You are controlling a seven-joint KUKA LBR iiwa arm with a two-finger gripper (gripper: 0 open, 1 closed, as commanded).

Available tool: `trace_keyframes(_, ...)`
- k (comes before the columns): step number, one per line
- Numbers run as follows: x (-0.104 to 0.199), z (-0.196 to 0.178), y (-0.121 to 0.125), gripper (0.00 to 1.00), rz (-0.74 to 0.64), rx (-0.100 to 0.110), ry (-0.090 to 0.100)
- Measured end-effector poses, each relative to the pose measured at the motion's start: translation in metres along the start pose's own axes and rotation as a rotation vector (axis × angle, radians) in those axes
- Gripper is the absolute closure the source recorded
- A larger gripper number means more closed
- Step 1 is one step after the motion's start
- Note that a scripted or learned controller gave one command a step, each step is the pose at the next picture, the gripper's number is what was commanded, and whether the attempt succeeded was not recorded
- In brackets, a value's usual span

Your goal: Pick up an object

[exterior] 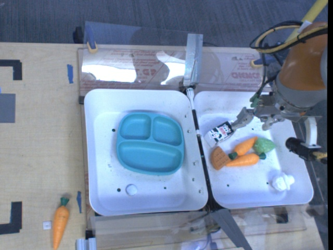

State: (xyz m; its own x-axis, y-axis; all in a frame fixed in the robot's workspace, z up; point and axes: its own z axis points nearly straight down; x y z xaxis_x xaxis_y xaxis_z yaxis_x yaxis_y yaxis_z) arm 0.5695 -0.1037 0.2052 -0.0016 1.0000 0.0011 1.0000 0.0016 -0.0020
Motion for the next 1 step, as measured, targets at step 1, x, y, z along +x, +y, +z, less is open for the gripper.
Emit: trace_keyframes(1, -0.0593, 0.1141, 0.0102, 0.0, -0.108, -0.005, -0.003)
